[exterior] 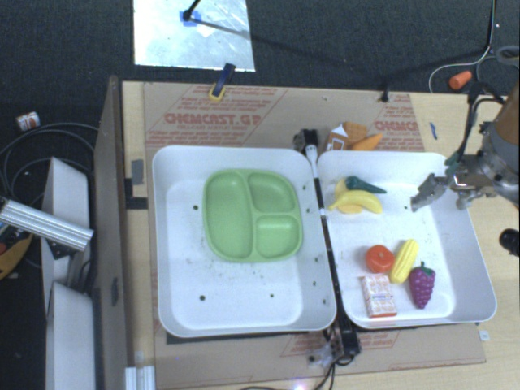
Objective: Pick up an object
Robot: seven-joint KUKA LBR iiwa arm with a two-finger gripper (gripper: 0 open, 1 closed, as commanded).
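Nothing is picked yet: the tool [429, 192], fingers spread and holding nothing, hovers at three o'clock of the banana [358, 205] in the right bin [467, 254].

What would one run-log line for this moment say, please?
arm: over right bin | gripper: holds nothing | nearest: banana | green plate: left bin

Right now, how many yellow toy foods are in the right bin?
2: a banana near the bin's left wall, and a corn cob lower down between the tomato and the grapes.
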